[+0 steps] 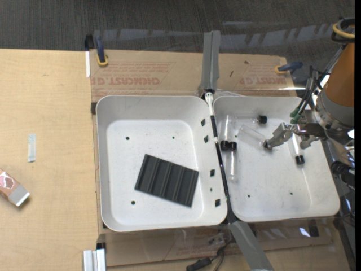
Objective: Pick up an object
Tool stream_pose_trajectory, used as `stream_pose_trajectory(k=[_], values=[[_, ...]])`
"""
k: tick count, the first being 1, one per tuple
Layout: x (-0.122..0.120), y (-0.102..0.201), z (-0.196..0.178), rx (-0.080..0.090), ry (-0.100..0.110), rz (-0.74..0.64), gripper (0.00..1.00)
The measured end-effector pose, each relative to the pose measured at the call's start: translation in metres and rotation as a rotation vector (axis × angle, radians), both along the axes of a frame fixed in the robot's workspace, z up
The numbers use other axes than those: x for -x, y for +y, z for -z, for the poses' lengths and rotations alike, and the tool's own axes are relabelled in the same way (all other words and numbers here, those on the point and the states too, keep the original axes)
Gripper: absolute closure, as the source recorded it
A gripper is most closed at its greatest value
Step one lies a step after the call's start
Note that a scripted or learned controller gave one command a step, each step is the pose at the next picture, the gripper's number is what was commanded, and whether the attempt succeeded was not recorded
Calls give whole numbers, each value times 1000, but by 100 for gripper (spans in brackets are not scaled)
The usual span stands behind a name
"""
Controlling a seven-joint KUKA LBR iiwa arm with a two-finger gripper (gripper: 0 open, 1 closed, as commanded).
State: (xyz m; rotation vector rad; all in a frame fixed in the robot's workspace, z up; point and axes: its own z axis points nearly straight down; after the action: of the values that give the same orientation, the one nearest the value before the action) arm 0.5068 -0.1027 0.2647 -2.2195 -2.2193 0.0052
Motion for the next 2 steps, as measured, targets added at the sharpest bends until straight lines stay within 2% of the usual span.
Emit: stream_pose_trajectory(k=[1, 2], values=[[-34, -31, 52, 0, 0, -21, 0], [-65, -109, 92, 0, -3, -84, 0]])
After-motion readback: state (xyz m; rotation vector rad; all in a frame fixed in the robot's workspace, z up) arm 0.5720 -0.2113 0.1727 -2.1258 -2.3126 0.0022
